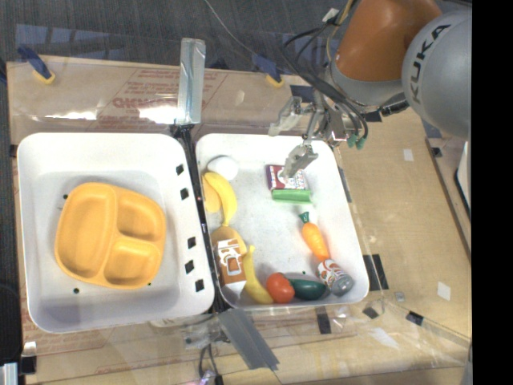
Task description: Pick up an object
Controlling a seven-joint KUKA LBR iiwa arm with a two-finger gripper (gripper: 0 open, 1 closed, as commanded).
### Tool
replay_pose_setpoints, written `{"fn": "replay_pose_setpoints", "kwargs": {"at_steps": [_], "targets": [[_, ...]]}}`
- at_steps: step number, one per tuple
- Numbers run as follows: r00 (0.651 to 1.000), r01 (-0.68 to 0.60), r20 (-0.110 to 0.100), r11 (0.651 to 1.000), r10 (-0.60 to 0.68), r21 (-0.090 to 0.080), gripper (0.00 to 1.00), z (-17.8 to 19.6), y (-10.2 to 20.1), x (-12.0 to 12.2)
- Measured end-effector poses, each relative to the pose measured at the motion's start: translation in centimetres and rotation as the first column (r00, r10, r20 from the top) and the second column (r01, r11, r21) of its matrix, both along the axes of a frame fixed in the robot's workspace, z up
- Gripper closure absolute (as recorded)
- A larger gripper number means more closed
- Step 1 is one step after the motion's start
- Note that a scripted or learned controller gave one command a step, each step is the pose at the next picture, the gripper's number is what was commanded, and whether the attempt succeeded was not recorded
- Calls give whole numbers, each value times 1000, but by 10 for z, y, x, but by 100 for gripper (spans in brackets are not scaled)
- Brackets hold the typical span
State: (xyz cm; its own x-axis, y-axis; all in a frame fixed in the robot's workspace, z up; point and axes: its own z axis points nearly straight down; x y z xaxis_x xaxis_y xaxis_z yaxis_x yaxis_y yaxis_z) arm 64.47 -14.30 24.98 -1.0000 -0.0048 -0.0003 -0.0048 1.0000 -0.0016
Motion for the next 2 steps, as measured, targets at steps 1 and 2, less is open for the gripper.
{"fn": "replay_pose_setpoints", "kwargs": {"at_steps": [1, 2], "targets": [[992, -127, -7, 992, 127, 4, 0, -154, -41, -96], [991, -136, 3, 991, 136, 1, 100, -140, -38, -92]]}}
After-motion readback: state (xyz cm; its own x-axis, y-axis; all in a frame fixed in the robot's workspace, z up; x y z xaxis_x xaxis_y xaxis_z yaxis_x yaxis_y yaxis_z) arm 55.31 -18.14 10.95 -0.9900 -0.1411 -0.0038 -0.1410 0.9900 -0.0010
